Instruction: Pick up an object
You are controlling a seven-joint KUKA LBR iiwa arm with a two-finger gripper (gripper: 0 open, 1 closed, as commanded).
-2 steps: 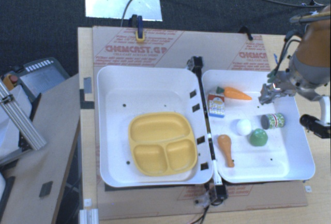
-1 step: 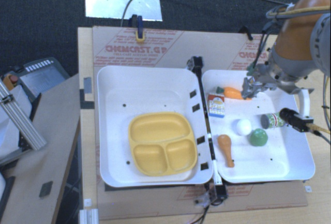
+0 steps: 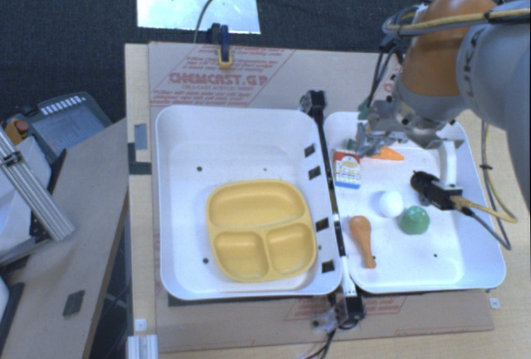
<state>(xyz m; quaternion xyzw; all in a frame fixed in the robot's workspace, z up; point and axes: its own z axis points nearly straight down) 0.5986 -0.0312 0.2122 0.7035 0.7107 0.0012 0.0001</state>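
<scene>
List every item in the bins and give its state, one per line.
Yellow tray: flat in the left bin.
Carton: in the right bin, below the tool.
Carrot: lying beside the tool.
White ball: resting free.
Green ball: resting free.
Drumstick: lying flat.

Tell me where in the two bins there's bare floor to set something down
Left bin: a bare strip along the far side behind the yellow divided tray, plus a narrower one down its left. Right bin: the near right corner, past the green ball and the drumstick. The far half is crowded: gripper, small box, orange piece, white ball.
</scene>
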